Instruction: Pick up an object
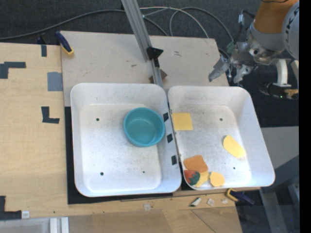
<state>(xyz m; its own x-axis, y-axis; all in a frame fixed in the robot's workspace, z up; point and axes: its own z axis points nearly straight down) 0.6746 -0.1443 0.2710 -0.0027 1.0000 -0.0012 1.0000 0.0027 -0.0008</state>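
Observation:
In the left bin (82, 106) sits a teal bowl (144, 126), upright. The right bin (248, 106) holds a flat yellow square (182, 121) by its left wall and a yellow oval piece (233, 146) toward the right. At its front-left corner lie an orange piece (195, 163), a red-and-green item (193, 178) and a small yellow disc (216, 179), bunched together. My gripper (227, 73) hangs above the bench just behind the right bin's back rim, open, nothing between its fingers.
A slanted metal pole (138, 28) rises behind the seam between the bins. Cables (194, 13) trail over the dark floor at the back. A yellow-and-blue clamp (64, 42) grips the board's far left corner, and another clamp (238, 195) sits at the front.

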